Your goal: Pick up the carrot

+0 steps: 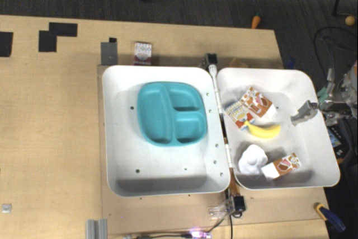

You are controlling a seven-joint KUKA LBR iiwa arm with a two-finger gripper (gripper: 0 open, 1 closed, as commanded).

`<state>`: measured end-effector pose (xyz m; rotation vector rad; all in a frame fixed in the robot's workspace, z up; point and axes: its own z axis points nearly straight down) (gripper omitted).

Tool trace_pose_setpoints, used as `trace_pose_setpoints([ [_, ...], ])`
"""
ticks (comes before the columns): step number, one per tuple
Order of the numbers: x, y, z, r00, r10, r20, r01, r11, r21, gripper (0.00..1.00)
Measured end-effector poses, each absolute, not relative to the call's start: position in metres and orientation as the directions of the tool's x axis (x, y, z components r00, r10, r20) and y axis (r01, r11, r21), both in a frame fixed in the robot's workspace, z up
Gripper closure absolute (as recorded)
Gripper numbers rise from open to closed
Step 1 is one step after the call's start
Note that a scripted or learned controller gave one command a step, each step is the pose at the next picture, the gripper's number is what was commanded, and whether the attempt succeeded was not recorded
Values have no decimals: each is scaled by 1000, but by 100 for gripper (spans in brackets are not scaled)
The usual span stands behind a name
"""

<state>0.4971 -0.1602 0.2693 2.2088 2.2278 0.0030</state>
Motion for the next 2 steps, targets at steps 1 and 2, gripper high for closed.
trace_pose_setpoints([
  [1,489,-138,242,83,997,1,997,-83,4,0],
  [2,489,-111,210,323,946,2,946,-323,1,0],
])
